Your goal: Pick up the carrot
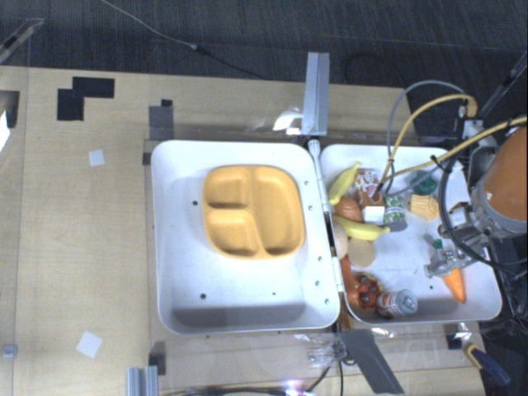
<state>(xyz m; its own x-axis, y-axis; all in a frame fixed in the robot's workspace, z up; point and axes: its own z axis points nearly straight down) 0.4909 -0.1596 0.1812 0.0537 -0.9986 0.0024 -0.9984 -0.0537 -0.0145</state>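
left bin (173,246): holds a yellow tray (250,210) with three compartments, lying near its middle.
right bin (487,304): toy food piled along its left wall, among it two bananas (344,183) and a small can (402,303) near the front edge.
arm (505,190): reaches in over the right bin's right side, cables looping above it.
gripper (445,262): low over the bin floor, just beside the carrot; jaw state cannot be told.
carrot (455,285): orange, lying near the right bin's front right corner, tip toward the front.

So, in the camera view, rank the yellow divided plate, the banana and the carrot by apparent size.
1. yellow divided plate, clearly largest.
2. banana.
3. carrot, smallest, though partly hidden under the claw.
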